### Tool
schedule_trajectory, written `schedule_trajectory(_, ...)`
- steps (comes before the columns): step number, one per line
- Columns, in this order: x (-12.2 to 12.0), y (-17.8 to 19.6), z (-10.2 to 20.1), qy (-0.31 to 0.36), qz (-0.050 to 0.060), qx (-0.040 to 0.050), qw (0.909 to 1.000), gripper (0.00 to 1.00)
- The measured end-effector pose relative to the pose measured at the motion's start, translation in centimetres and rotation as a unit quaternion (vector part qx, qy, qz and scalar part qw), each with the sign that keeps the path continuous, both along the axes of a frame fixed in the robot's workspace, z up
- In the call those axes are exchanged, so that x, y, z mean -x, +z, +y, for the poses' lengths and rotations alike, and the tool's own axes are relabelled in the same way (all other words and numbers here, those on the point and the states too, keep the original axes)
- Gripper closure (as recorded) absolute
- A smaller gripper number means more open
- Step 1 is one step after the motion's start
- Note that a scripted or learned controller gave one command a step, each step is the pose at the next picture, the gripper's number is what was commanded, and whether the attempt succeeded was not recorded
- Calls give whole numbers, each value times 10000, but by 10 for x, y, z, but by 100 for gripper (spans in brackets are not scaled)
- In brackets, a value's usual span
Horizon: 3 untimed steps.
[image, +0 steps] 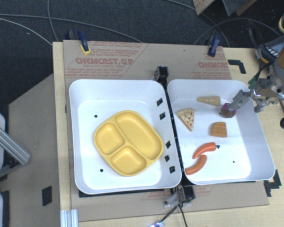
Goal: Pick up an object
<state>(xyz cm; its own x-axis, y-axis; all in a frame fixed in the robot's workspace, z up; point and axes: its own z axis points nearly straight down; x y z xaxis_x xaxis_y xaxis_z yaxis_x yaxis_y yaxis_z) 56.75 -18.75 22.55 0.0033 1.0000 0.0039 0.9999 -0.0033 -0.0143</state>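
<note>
On a cardboard-covered bench (132,60) above dark carpet, the right bin (246,169) holds toy foods; at its upper right the gripper (241,103) pinches a small purplish object (226,110). Left sits a glossy yellow tray (128,142).

My tool (246,101) is showing grey metal fingers (238,98), with a grey bracket behind; a dark cable is looping above my wrist.

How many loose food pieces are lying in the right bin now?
5, maybe more hidden under the gripper: cone at the back, purple piece at the gripper's tip, wedge near the divider, brown square mid-bin, orange chili and sausage in front.
</note>
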Motion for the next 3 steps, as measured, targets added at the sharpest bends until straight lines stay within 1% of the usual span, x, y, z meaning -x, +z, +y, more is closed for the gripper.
schedule_trajectory(1,-3,8,1,19,-68,16,10000,0)
schedule_trajectory(3,1,-81,14,19,-41,4,10000,0)
